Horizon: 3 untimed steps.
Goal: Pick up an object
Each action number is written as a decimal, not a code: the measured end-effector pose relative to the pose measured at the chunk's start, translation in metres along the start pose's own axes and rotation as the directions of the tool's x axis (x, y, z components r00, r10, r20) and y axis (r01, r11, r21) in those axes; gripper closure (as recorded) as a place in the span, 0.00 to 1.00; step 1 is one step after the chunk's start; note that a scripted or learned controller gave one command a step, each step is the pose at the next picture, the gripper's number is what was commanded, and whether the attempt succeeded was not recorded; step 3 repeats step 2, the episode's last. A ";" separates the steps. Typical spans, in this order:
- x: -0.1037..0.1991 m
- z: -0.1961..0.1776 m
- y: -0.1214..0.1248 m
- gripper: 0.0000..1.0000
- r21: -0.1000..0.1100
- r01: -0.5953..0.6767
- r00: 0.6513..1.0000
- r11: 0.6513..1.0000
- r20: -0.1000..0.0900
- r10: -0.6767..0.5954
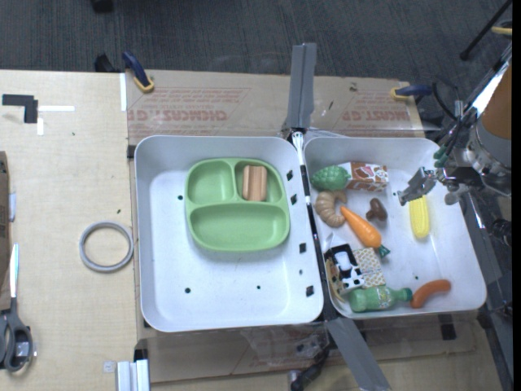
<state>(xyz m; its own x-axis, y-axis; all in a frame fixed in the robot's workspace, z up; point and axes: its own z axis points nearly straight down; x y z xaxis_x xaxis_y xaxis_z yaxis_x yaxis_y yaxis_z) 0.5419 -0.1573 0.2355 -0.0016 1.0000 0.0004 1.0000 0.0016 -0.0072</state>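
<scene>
Two white bins sit below me, and the things I might pick lie in the right bin (464, 243). Nearest my gripper (419, 184) is a toy corn cob (419, 217), yellow, lying just below my fingertips and apart from them. My fingers hang over the bin's upper right part; I cannot tell whether they stand apart or together, and nothing shows between them.

Left of the corn lie a small brown piece (375, 210), an orange toy carrot (361, 227) set on a slant, and a tan croissant (330, 208). Above these rest a green leafy vegetable (330, 177) and a red and white printed packet (368, 175), whose writing is too small to read. Along the bin's lower edge lie an orange sausage (431, 292), a green bottle (374, 299) on its side, a black and white carton (347, 270) and a patterned cracker (369, 265).

In the left bin (163, 283) stands a green divided plate (236, 206) with a hot dog (254, 182) in its upper right compartment.

Behind both bins lies brown cardboard (203, 108) with red lettering, seen upside down, which I cannot read. On the wooden bench (57, 177) to the left rests a tape ring (107, 246).
</scene>
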 end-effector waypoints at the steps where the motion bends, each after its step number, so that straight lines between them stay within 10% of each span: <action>1: -0.011 0.018 0.019 0.00 -0.001 0.071 0.997 0.997 0.001 -0.071; 3: 0.033 0.072 0.052 0.00 0.001 -0.079 0.997 0.997 0.000 0.079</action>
